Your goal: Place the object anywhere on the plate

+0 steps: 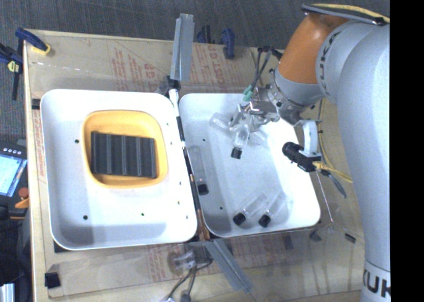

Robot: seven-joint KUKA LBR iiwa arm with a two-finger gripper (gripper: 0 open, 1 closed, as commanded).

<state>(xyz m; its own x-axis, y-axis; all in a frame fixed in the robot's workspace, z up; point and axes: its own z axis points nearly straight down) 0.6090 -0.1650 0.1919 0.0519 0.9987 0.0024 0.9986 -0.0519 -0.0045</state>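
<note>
The yellow plate (126, 122) with a dark ribbed centre lies in the left white bin (66, 208). My gripper (242, 125) hangs over the upper middle of the right bin (298, 208). It is shut on a small clear bottle (238, 140). The bottle points down and slightly left, with its black cap (235, 153) at the low end. Two more clear bottles with black caps (250, 209) (273, 209) lie side by side near the right bin's front wall.
The grey arm with its orange band (305, 49) comes in from the right over the right bin's back corner. A black cable end (295, 153) hangs beside the wrist. A ridge (189, 161) separates the two bins.
</note>
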